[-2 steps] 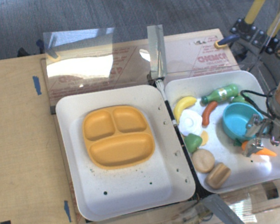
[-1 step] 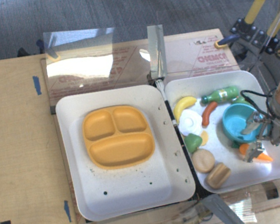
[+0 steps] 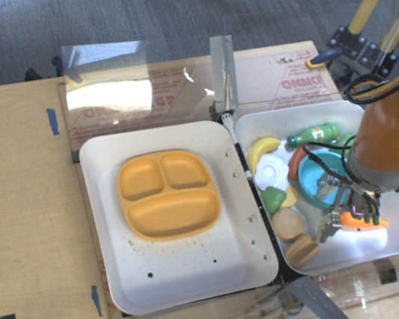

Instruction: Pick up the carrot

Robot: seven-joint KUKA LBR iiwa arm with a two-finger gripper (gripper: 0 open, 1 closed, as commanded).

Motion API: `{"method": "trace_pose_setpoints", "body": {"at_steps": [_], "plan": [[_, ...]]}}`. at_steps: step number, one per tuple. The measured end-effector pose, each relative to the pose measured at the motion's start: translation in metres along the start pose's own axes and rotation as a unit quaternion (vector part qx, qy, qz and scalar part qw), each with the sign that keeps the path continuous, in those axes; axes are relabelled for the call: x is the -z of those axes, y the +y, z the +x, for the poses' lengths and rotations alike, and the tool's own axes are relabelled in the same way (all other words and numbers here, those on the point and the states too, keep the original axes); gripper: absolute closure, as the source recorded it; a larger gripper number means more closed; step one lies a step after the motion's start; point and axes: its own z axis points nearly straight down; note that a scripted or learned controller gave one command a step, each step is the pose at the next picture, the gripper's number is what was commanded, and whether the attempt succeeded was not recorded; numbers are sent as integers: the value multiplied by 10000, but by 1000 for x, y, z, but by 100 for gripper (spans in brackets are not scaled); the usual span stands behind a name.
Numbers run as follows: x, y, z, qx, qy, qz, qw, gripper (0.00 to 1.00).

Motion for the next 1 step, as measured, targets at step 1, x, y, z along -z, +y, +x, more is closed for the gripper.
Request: {"method": "trace_pose_setpoints", "body": {"at_steps": [1], "plan": [[15,0,-7,-6,-111,-2,9999,100]]}}
